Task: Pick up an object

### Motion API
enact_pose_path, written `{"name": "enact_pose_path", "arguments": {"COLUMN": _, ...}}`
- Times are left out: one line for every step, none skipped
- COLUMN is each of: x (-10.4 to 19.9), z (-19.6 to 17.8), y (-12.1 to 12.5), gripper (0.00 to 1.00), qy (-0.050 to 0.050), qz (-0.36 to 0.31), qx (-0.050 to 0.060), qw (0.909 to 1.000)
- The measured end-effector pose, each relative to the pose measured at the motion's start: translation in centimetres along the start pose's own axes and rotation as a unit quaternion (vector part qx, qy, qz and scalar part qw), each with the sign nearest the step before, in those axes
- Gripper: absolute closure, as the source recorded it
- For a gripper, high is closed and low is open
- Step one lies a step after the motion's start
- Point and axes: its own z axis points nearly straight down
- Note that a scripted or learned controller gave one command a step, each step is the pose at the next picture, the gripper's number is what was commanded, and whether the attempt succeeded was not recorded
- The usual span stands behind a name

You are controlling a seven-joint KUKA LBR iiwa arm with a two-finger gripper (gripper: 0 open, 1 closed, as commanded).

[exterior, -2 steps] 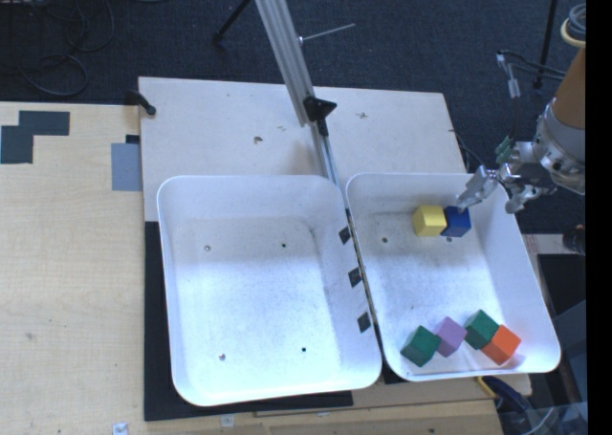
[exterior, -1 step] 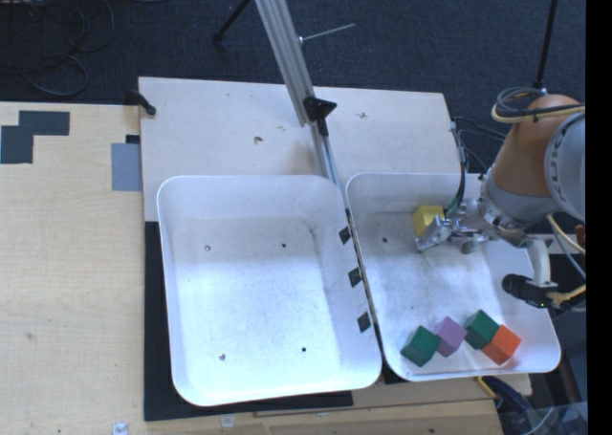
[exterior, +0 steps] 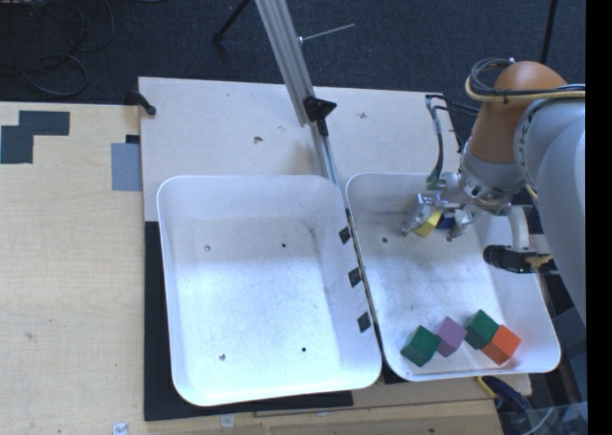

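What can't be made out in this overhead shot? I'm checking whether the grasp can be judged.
- Gripper: too small and blurred to read its fingers.
- Yellow object at the gripper: shape unclear, partly hidden by gripper parts.
- Orange block: partly covered by the dark green block.

Small yellow block [exterior: 432,219] between the claw [exterior: 435,221] fingers, above right bin [exterior: 402,328].

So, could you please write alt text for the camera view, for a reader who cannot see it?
A robot gripper holds a small yellow object above the right bin. Four blocks lie near that bin's front edge: dark green, purple, green and orange.
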Motion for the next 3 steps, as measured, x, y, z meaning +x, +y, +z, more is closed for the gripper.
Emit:
{"name": "enact_pose_path", "arguments": {"x": -0.52, "z": 0.21, "y": -0.01, "gripper": 0.0, "qy": 0.008, "qz": -0.001, "qx": 0.0, "qw": 1.0}}
{"name": "enact_pose_path", "arguments": {"x": -0.05, "z": 0.27, "y": -0.06, "gripper": 0.0, "qy": 0.0, "qz": 0.001, "qx": -0.004, "qw": 1.0}}
{"name": "enact_pose_path", "arguments": {"x": -0.05, "z": -0.58, "y": -0.23, "gripper": 1.0, "qy": 0.001, "qz": 0.0, "qx": -0.001, "qw": 1.0}}
